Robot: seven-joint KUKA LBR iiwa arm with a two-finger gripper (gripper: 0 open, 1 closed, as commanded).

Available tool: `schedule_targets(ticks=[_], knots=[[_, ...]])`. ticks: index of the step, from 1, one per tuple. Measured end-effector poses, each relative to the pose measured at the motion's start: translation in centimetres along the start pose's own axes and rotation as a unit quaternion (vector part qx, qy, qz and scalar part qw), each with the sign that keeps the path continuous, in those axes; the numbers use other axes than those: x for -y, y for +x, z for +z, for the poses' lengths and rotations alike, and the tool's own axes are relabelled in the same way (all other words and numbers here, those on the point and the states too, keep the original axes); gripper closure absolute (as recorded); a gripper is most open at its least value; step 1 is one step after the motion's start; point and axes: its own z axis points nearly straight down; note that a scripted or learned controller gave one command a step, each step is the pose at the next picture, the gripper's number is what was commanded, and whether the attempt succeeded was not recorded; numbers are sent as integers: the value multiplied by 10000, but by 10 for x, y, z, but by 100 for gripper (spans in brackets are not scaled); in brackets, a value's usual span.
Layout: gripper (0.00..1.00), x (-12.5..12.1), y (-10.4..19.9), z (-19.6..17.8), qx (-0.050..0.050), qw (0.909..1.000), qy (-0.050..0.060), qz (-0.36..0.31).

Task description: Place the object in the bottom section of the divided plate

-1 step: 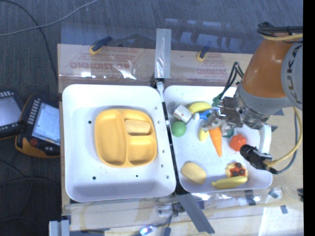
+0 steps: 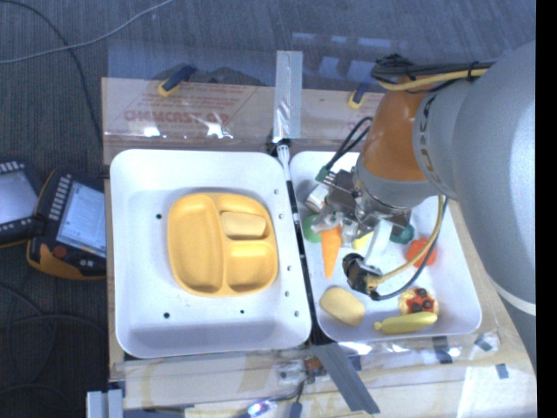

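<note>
- Over the right bin (image 2: 452, 312), the gripper (image 2: 344, 225) hangs above toy food, by the carrot (image 2: 332, 249). I cannot tell if it holds anything.
- Picking looks like the step now.
- Next, carry food to the yellow plate (image 2: 196, 246) in the left bin (image 2: 139, 320).

a robotics lab: white bins (image 2: 130, 320) on a taped bench, teach pendant (image 2: 65, 225) on carpet.

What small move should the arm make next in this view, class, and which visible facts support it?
Probably a short descent onto one item, perhaps the toy carrot. The gripper hangs over the right bin among toy foods, nothing visibly held, while the yellow divided plate sits apart in the left bin.
</note>
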Motion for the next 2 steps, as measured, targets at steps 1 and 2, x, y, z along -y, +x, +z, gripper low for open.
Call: schedule_targets(ticks=[1, 2], knots=[[100, 74, 118, -60, 5, 9991, -14, -414], [100, 33, 157, 25, 20, 9981, -25, -608]])
